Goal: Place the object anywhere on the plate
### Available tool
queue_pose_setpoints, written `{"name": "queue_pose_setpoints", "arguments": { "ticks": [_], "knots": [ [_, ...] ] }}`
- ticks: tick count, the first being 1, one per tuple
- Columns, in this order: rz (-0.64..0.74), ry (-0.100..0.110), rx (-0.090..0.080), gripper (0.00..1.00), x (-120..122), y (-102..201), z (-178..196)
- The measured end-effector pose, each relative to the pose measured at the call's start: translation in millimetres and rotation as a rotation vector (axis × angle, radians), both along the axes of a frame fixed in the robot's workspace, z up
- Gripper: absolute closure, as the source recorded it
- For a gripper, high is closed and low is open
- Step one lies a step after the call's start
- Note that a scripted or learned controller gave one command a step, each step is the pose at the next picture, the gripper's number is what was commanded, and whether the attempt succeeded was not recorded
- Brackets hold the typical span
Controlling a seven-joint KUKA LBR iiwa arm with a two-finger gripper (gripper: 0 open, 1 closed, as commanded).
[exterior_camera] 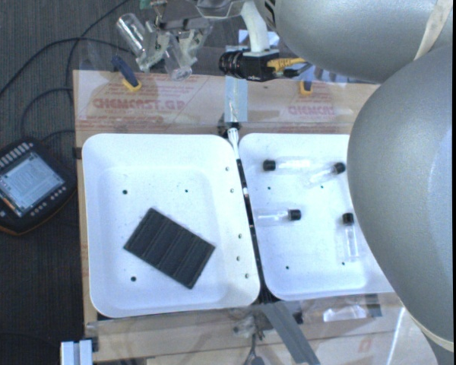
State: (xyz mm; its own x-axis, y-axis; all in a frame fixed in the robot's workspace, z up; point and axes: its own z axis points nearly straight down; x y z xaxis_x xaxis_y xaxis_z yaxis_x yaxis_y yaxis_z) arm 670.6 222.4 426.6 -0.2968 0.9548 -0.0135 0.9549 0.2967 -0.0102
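Gripper (168, 52) is up at the far side of the bench (159, 106), beyond both bins. Fingers (184, 50) are spread, with a visible gap between them and nothing in it.

A clear vial (130, 30) sits tilted just to the view-left of the fingers, at about the same height in frame. Cannot tell whether it touches the gripper or what carries it.

Dark ribbed plate (169, 247) is well away from the fingers, toward the near side and roughly straight below them in frame. It lies flat and skewed in the left bin (106, 158), nothing on it.

Right bin (319, 280) is near-side and view-right of the fingers. It holds four black-capped vials (285, 163), scattered and lying down, apart from each other.

The grey arm (410, 173) bulks across the view's right and covers part of the right bin.

Blue-and-yellow clamp (126, 74) on the far bench edge is just under the clear vial. Handheld control screen (24, 185) lies off the bench, well to view-left.
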Motion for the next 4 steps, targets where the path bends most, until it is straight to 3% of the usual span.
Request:
{"name": "queue_pose_setpoints", "arguments": {
  "ticks": [4],
  "knots": [
    [-0.006,0.008,-0.026,1.00,5,-2,26]
  ]
}}
